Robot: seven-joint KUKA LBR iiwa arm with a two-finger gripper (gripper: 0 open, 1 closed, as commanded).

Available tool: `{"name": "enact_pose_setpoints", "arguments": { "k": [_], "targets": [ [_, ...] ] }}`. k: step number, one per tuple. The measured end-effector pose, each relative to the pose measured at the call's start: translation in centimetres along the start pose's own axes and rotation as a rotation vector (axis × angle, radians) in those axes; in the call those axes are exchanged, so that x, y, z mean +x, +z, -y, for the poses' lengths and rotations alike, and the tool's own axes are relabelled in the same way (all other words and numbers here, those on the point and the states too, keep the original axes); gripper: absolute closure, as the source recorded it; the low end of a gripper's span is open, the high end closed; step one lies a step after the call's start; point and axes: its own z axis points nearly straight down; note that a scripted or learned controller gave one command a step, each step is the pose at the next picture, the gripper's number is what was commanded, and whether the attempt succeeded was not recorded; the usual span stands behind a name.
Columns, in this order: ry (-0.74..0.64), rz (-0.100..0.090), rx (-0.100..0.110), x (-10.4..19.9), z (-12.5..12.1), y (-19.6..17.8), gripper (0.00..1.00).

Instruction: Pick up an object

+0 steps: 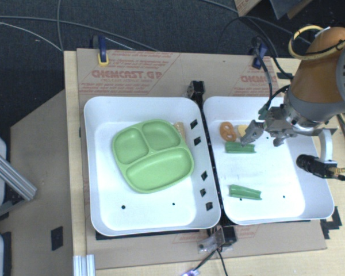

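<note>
left bin (103, 211): divided plate (153, 155) | right bin (293, 206): three small items

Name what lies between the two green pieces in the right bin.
In the camera view, bare white bin floor lies between the upper green piece and the lower green piece; nothing sits there.

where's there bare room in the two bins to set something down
Left bin: a bare strip along the near wall, below the green divided plate. Right bin: bare floor between the two green pieces and right of the lower one. The far end is crowded, with the orange ring and gripper.
</note>
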Motion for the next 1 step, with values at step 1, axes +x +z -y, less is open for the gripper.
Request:
{"name": "enact_pose_setpoints", "arguments": {
  "k": [1],
  "targets": [
    [-0.002,0.001,-0.011,0.01,-0.27,-0.55,0.0]
  ]
}}
